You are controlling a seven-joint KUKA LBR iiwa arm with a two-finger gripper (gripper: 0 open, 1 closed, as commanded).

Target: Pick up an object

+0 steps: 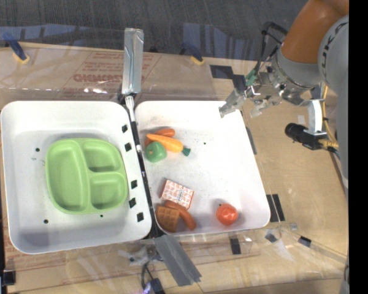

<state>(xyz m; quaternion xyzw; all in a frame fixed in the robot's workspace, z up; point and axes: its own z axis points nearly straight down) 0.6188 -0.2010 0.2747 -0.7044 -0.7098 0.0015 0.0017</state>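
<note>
In the right bin (pixel 248 164), the carrot (pixel 165 142) lies beside a green pepper (pixel 155 152), with a tomato (pixel 227 214), a pink box (pixel 177 193) and a waffle (pixel 168 217) nearer the front. My gripper (pixel 242 100) hangs over the bin's far right corner, grasping nothing. The left bin (pixel 18 164) holds a green tray (pixel 86 175).

the big grey arm (pixel 331 41) came in from the right side and sat near the top of the view. it had a fat orange band (pixel 310 23) just above the wrist. below the band, the wrist was a busy clump of metal parts and thin wires. the gripper (pixel 233 105) stuck out from the wrist toward the left and pointed a bit downward. it hung up high with nothing between its fingers. the gripper was small and blurry, so its tips were hard to make out.
</note>
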